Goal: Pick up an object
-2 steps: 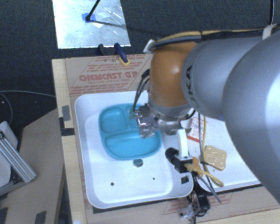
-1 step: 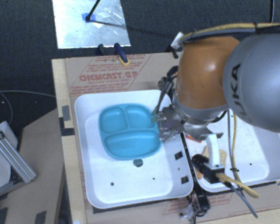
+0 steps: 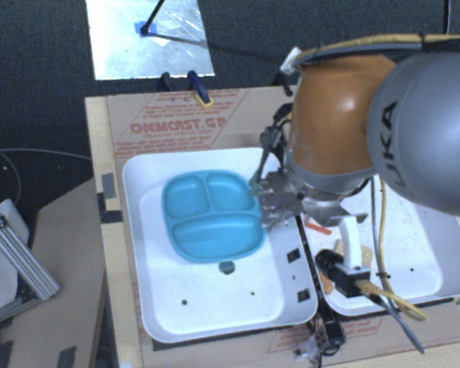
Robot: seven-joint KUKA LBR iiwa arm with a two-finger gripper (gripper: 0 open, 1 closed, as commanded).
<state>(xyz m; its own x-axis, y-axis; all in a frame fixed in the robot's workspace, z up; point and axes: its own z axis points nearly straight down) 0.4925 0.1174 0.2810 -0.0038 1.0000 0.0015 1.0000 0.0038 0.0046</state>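
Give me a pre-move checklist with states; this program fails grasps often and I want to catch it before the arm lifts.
1. Target in view: blue divided plate lies flat in the left bin: ok.
2. Gripper position: at the plate's right rim: ok.
3. Plate between the fingers: cannot tell.
4. Small dark object just below the plate, apart from the gripper: ok.
5. Right bin contents: partly hidden by the arm: cannot tell.
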